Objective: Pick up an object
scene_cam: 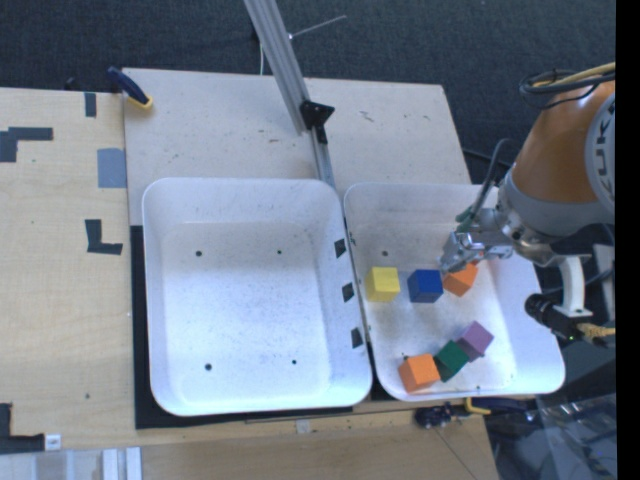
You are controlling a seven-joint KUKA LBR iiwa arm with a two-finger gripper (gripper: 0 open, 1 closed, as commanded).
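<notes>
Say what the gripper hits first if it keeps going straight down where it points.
Most likely the orange cube directly under the gripper, beside the blue cube. Depth is unclear, so contact can't be judged.

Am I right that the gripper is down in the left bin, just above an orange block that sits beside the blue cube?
Not quite: the camera view shows the gripper in the right bin, not the left one. The rest stands: it is just above an orange block that sits beside the blue cube.
</notes>
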